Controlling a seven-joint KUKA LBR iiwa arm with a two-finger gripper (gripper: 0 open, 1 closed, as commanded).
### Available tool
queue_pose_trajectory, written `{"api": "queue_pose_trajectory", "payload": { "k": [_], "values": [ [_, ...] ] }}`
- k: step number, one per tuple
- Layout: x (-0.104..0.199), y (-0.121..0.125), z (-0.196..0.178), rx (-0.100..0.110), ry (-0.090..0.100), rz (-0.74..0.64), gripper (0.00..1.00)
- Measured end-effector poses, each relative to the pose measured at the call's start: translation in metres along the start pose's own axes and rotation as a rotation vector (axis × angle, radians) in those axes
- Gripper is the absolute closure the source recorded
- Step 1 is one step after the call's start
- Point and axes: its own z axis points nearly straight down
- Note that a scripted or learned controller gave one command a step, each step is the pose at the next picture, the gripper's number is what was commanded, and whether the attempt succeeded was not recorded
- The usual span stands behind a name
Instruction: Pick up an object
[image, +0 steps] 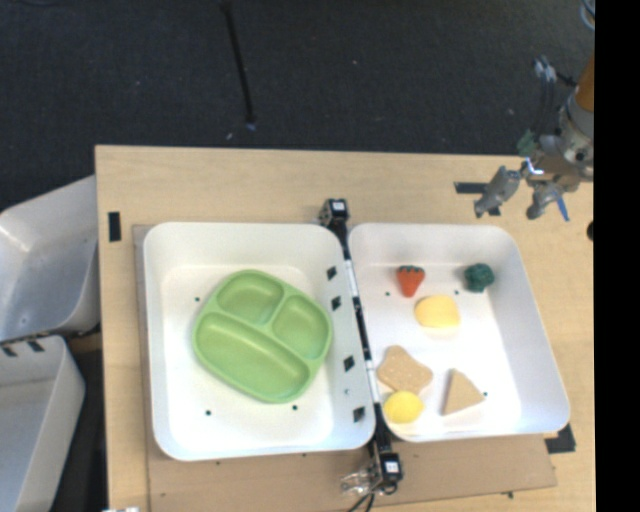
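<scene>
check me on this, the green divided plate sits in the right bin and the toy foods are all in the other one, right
Not quite: the camera view shows the green divided plate in the left bin, not the right. The toy foods, such as the strawberry and the yellow lemon, are all in the other bin.

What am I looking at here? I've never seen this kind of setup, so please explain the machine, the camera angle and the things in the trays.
This is one fixed camera looking down at a slant on a wooden bench. Two shallow white bins sit side by side. The left bin holds a green divided plate. The right bin holds toy food: a red strawberry, a dark green piece, a yellow rounded piece, a tan toast-like slice, a yellow ball and a tan wedge. The robot arm comes in from the right; its gripper hangs above the bench beyond the right bin, holding nothing.
</scene>
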Motion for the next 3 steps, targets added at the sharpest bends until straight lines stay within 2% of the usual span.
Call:
{"api": "queue_pose_trajectory", "payload": {
  "k": [1, 3],
  "values": [
    [0.001, 0.002, -0.009, -0.012, -0.004, -0.004, 0.00],
    [-0.008, -0.001, 0.101, -0.008, -0.004, -0.003, 0.00]
  ]
}}
